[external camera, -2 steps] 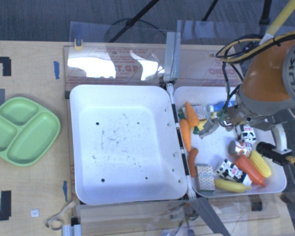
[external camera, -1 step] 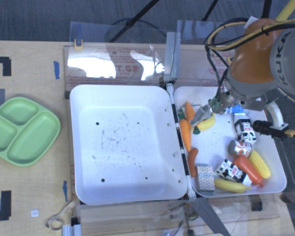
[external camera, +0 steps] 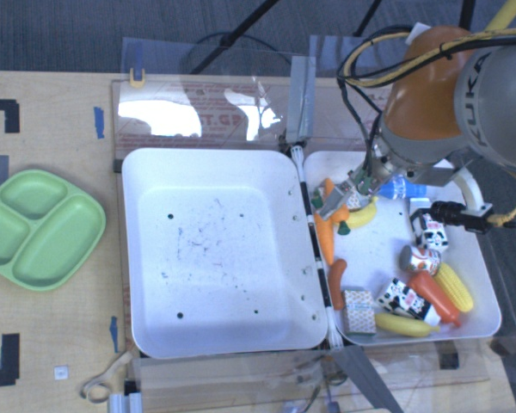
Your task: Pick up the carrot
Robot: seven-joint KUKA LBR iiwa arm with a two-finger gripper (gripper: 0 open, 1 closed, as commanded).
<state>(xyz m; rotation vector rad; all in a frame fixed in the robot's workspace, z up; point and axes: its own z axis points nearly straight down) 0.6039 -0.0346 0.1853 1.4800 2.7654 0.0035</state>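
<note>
**benchwatcher:** Where's everything sitting?

**me:** I see the arm (external camera: 447, 84) over the right bin (external camera: 486, 317), gripper (external camera: 340, 200) low by the carrot (external camera: 326, 235) along that bin's left wall. Can't tell how the fingers stand.

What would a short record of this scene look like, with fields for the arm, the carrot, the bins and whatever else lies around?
arm: grey with an orange band, reaching in from the right
gripper: low over the right bin's left side, just above the carrot
carrot: orange, lying along the right bin's left wall
right bin: also holds a banana, corn cob and other toys
left bin: white, marked with scuffs
green plate: on the bench, left of both bins
</note>
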